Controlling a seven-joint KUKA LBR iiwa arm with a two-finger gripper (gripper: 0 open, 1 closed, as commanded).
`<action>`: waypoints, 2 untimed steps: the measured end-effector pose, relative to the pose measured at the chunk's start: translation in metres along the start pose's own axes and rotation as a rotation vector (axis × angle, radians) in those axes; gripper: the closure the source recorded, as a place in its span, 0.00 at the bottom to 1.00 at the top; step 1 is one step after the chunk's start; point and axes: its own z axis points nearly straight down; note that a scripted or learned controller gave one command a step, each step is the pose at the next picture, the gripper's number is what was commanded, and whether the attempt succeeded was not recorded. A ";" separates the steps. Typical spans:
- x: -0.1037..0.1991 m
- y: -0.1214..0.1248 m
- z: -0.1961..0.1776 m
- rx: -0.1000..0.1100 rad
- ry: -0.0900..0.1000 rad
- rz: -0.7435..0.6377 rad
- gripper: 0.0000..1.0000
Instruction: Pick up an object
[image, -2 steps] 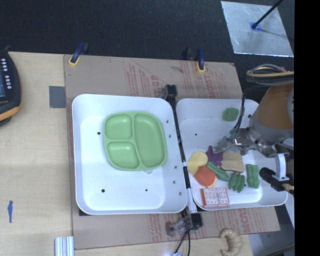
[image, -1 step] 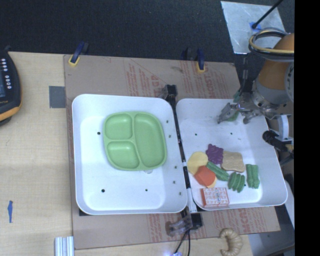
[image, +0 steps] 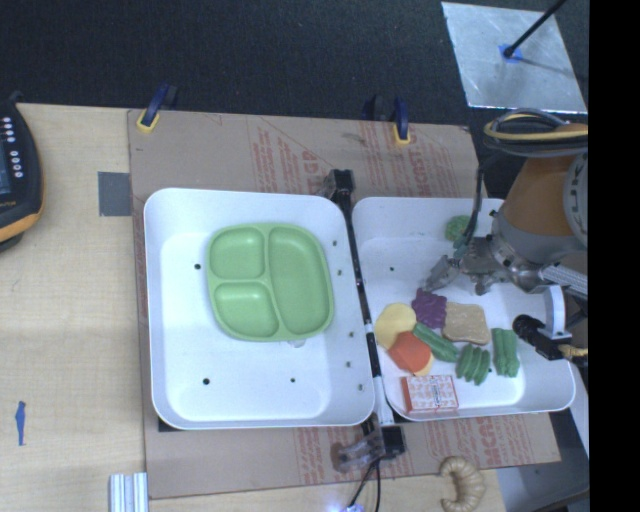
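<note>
Two white bins side by side on the bench, seen from above at a slant. Left bin: a green divided plate near its middle, bare floor all round it. Right bin: arm entering from the right, gripper low over the floor in the upper half, fingers spread apart with nothing between them. Candidate objects clustered in the lower half: purple piece just below the fingertips, bread slice touching it on the right, yellow piece and red piece against the left wall, green pods and a red-and-white box near the front rim. A further green item behind the gripper (partly hidden).

Step in hand, by judgement: descent onto a target, probably the purple piece. Best done by centring the open fingers over one item alone, since tight packing risks pinching a neighbour or nudging the pile.

Open room: upper left of the right bin, free for approach and lift. Tight edges: left wall beside the yellow piece, front rim beside the box.
</note>
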 end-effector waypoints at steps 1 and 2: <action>0.039 -0.031 0.008 -0.004 -0.001 -0.005 0.00; 0.036 -0.030 -0.003 -0.006 -0.003 -0.004 1.00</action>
